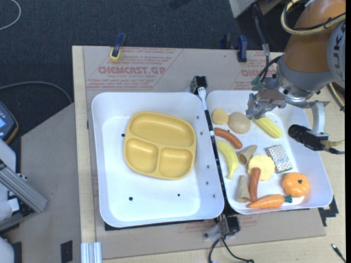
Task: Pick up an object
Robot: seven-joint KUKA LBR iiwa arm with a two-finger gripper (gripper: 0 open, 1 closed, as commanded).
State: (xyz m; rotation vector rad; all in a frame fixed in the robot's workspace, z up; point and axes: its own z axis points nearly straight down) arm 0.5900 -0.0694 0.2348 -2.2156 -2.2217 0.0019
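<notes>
Fingers: state cannot be told; gripper low over right bin's far end.
Arm: grey, orange band, reaching in from right.
Nearest items: tan round potato, ridged yellow corn cob, just beside gripper.
Others: banana, orange pumpkin, carrot.
Left bin: yellow plastic sectioned tray.

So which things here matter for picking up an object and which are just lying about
For the job:
- end effector, over the right bin
- corn cob
- potato
- sausage
- banana
- carrot
- orange pumpkin

Lying about:
- yellow divided plate in the left bin
- clamps on the board's far edge
</notes>
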